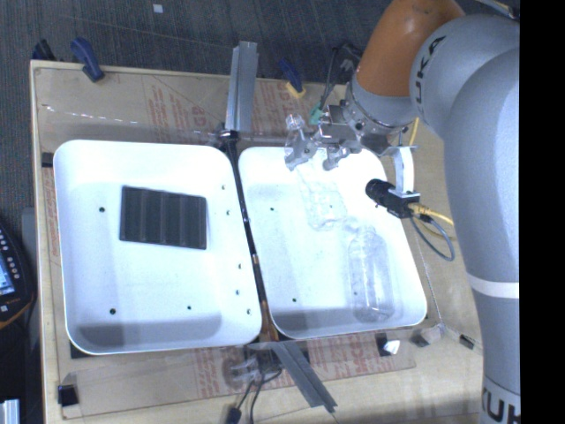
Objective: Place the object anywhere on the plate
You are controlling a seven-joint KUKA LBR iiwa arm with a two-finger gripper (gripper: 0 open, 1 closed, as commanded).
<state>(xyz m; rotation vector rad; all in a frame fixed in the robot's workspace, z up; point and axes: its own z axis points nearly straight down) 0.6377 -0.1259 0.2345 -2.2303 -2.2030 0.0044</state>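
A dark grey ribbed rectangular plate point(163, 217) lies flat in the left bin point(79, 307). In the right bin point(282, 290) a clear plastic bottle point(369, 274) lies on its side near the right wall. A second clear item, hard to make out, point(322, 205) rests nearer the bin's far end. My gripper point(316, 155) hangs over the far edge of the right bin, just above that clear item and well to the right of the plate. Its fingers point(297, 153) stand apart with nothing between them.
A metal divider bar point(240, 87) runs between the bins at the back. A black cable fitting point(391, 196) juts out from the arm over the right bin's right side. Blue clamps point(86, 58) hold the board's far edge.
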